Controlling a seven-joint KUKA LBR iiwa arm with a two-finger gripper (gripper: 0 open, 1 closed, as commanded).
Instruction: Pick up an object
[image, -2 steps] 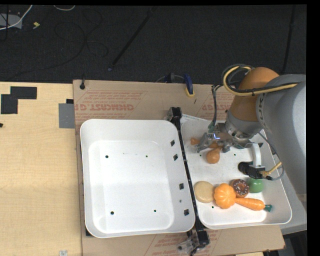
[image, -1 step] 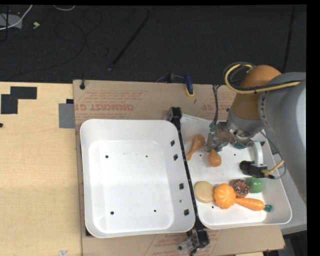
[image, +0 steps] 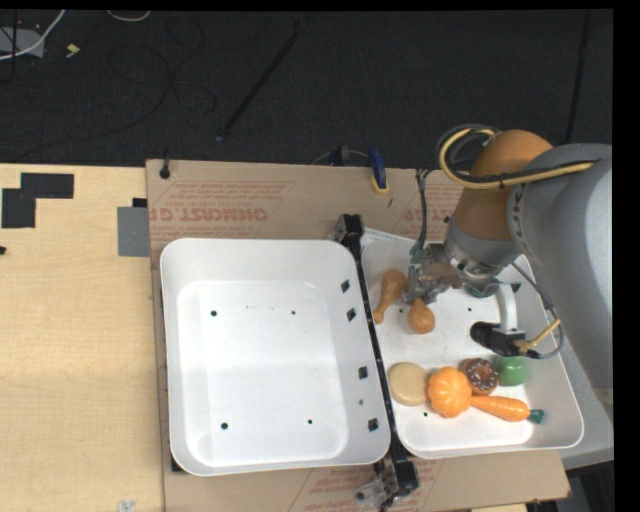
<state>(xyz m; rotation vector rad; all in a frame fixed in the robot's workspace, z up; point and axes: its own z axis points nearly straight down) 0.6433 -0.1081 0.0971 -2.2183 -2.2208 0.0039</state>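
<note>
You can't tell how the gripper (image: 425, 285) stands. The small brown toy (image: 421, 319), middle right, looks light and hard; grab its round middle.

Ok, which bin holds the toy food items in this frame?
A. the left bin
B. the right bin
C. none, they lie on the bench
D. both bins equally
B: the pumpkin, carrot and the other pieces all lie in the right bin, where the gripper is working.

cam: one, fixed above bench | looks down aslant | spans both bins (image: 170, 300)
</note>
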